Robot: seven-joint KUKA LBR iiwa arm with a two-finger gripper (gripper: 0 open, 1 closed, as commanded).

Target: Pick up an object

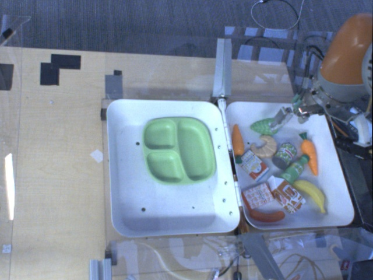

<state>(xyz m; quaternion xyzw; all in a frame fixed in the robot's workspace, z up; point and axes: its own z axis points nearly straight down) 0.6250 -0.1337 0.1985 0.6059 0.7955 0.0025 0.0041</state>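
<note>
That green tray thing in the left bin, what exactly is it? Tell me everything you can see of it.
The green tray is a pale green divided plate, seemingly smooth plastic, with rounded corners and three shallow compartments: two smaller ones on the left, one above the other, and a long one on the right. It lies flat, slightly rotated, roughly in the middle of the left white bin, resting on its floor. Nothing lies in its compartments and nothing else touches it; the toy foods are all in the other bin.
</note>
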